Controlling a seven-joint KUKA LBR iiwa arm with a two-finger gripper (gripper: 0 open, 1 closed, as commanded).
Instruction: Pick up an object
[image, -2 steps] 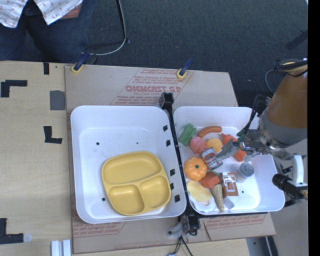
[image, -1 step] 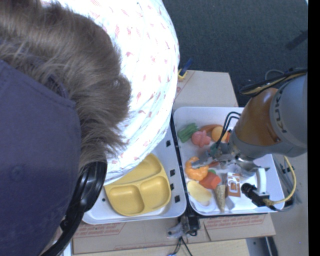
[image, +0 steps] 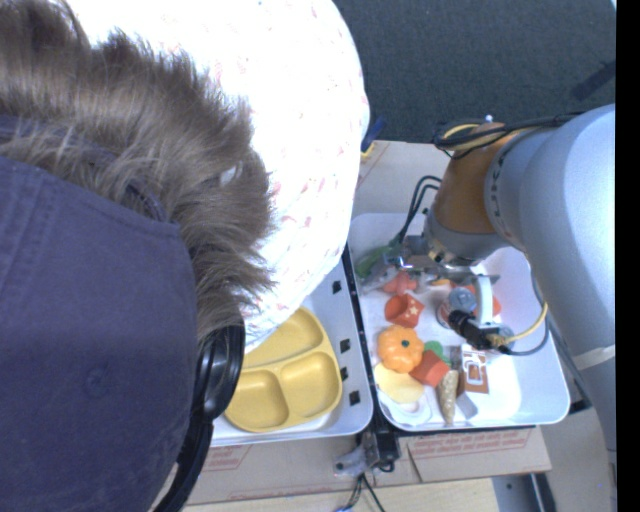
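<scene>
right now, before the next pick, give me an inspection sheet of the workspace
surface: two white bins side by side, right bin and left bin, the left one partly hidden
job's things: orange pumpkin, red block and other small toy foods, all in the right bin
clutter: yellow divided tray in the left bin
grippers: gripper low over the right bin's far part
cables: black cable looped beside the wrist
surroundings: person's head blocks the view's left

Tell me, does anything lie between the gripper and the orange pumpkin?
Yes. In the right bin, a red piece lies between the gripper and the orange pumpkin, close to the pumpkin.
</scene>
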